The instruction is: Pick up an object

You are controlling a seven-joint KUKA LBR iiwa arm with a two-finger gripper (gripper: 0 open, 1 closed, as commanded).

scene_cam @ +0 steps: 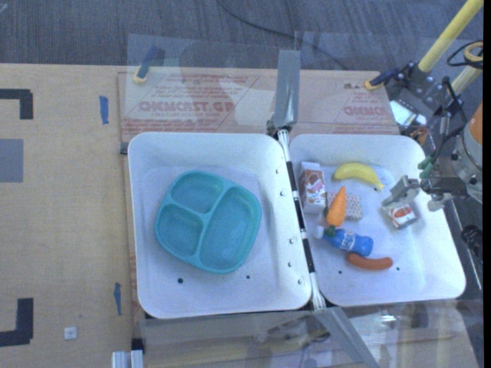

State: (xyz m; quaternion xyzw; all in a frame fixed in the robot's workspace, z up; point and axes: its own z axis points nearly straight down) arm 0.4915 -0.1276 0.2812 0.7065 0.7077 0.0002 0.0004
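The right bin holds several small items. A yellow banana lies at the back, with a brown and white carton to its left. An orange carrot leans against a small speckled block. A blue bottle and a red-orange sausage lie toward the front. A small white and red object sits near the right wall. My gripper hangs just above and behind that object, reaching in from the right.
The left bin carries a teal divided plate. A metal divider runs between the bins. Yellow poles and cables stand at the back right beside the arm.
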